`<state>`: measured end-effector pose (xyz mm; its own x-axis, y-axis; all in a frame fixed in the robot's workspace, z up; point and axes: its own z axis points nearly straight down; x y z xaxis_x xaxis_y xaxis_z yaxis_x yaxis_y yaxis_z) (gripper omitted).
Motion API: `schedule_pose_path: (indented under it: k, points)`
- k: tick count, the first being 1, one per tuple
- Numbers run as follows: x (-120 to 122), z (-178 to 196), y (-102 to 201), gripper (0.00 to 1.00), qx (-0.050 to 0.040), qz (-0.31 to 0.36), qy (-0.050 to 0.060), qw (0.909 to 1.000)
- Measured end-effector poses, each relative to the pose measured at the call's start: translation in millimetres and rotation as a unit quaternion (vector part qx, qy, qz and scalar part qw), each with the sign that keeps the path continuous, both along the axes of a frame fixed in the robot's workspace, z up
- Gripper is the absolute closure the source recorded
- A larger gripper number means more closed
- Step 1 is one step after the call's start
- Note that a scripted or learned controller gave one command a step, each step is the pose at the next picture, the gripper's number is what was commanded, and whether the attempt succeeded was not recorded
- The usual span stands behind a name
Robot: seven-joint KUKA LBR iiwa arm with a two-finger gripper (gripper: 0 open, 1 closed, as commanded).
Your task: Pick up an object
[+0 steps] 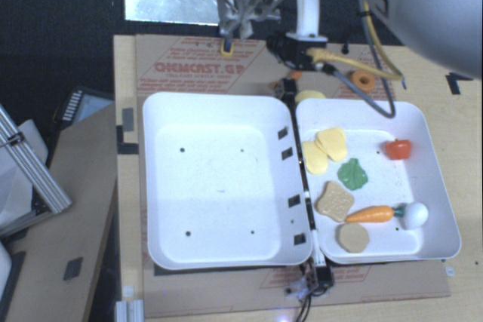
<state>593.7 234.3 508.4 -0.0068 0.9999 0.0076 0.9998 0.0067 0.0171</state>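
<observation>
Tool (235,28) hovers beyond the bins; carrot (370,215) lies in right bin (438,185)

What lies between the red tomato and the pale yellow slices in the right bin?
In the camera view, bare white bin floor lies between the red tomato and the pale yellow slices; the green leaf sits just below that stretch.

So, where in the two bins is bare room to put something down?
The left bin has open floor wall to wall. In the right bin, free patches lie between tomato and egg; its left half, around chips and toast, is crowded.
</observation>
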Motion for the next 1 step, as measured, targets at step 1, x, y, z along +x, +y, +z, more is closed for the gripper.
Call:
schedule_pose_path:
  k: [1]
  points:
    - [8.1,28.9,-0.3,1.0,-0.003,0.0,0.006,1.0]
